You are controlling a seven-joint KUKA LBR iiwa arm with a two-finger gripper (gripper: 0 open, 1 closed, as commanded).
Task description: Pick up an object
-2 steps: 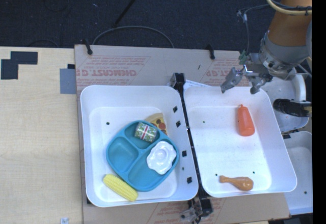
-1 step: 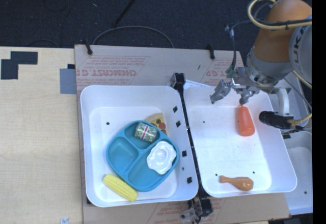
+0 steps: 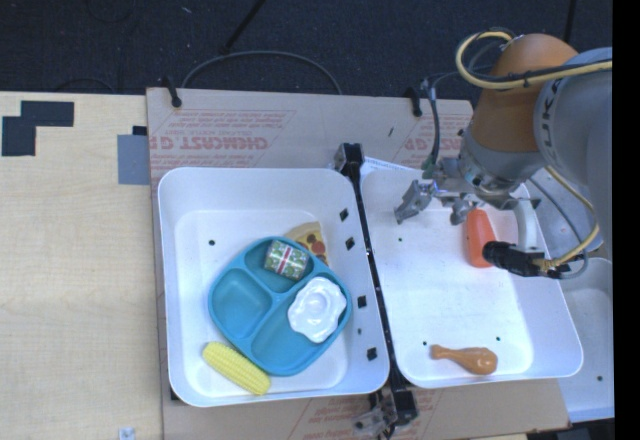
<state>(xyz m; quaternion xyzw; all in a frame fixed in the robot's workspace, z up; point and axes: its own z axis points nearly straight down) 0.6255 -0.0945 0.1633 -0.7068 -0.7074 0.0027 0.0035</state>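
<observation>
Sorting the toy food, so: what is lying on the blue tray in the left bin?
On the blue tray lie a small can and a white fried egg. A pizza slice pokes out behind its far edge; that slice's lower part is hidden.

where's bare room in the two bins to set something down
Right white bin: bare floor across its middle, between the grey gripper, orange carrot-like piece and tan toy drumstick. Left white bin: crowded by the blue divided tray, yellow toy corn in front; bare strip behind.
</observation>
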